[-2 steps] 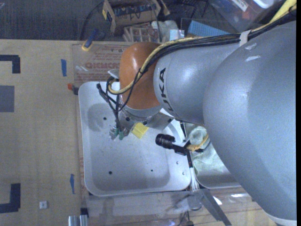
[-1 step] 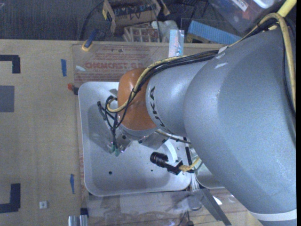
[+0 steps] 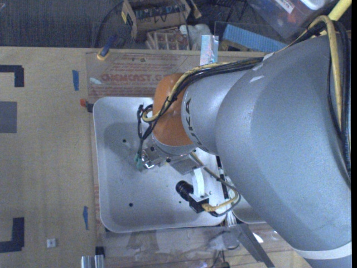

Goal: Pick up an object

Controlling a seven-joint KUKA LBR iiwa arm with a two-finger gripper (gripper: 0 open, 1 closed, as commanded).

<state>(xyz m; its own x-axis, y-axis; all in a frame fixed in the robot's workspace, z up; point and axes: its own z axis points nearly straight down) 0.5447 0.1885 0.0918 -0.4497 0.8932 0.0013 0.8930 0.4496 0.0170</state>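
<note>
The arm [image 3: 268, 127] reaches over the white bin [image 3: 111, 205]. Its gripper [image 3: 144, 161] is low near the middle, with bare floor toward the left rim. Something small and green is at its tip; I cannot tell its grip.

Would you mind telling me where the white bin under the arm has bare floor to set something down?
The white bin has bare floor along its left wall and across its lower-left corner, up to the front rim. It is crowded on the right, where the gripper and the arm's orange band hang over it.

The arm [image 3: 262, 127] reaches from the right over the bin [image 3: 111, 166] — claw [image 3: 142, 162] low above its floor.
</note>
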